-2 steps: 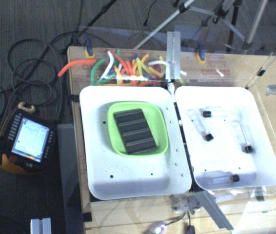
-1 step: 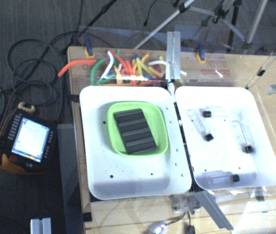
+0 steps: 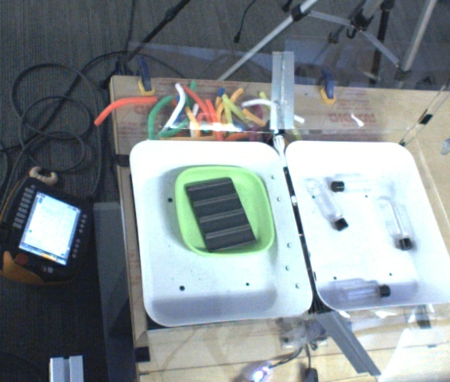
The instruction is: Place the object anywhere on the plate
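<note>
A green square plate point(image 3: 263, 213) lies in the left white bin point(image 3: 209, 293). On the plate rests a dark ribbed rectangular block point(image 3: 220, 213), tilted a little, lying flat across the plate's middle. In the right white bin point(image 3: 416, 165) lie several clear tubes with black caps, such as one near the left side point(image 3: 328, 201), one at the right point(image 3: 396, 225) and one at the front point(image 3: 360, 290).
A tangle of coloured cables point(image 3: 209, 111) lies behind the bins on the wooden bench. A vertical metal post point(image 3: 283, 94) stands between the bins at the back. A teach pendant point(image 3: 46, 231) lies on the floor to the left. Tripod legs cross the top.
</note>
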Tool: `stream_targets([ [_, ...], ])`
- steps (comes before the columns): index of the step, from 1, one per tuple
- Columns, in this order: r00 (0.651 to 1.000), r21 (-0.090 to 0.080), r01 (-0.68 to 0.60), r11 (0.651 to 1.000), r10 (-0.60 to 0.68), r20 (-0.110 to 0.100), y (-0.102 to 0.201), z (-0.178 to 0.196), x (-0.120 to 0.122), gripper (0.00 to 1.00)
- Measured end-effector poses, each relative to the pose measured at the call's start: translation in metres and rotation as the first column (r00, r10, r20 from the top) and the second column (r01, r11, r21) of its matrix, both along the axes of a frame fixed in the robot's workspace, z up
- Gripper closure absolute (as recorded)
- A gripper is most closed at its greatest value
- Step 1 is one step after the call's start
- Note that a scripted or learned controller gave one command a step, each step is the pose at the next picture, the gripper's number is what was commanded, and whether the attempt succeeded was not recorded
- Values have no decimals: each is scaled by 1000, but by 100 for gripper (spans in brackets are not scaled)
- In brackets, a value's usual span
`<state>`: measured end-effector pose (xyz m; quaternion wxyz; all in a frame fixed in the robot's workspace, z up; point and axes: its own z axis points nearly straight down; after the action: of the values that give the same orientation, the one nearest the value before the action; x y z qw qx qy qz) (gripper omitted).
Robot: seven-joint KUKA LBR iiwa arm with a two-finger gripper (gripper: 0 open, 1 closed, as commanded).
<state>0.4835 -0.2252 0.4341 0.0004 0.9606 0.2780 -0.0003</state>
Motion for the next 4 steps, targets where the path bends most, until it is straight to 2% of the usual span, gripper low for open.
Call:
stream_targets([
  [2,968,-1,249,968,-249,0,0,0,0,0],
  [3,934,-1,356,934,-356,-1,1,0,1,0],
  [4,934,-1,356,934,-356,-1,1,0,1,0],
])
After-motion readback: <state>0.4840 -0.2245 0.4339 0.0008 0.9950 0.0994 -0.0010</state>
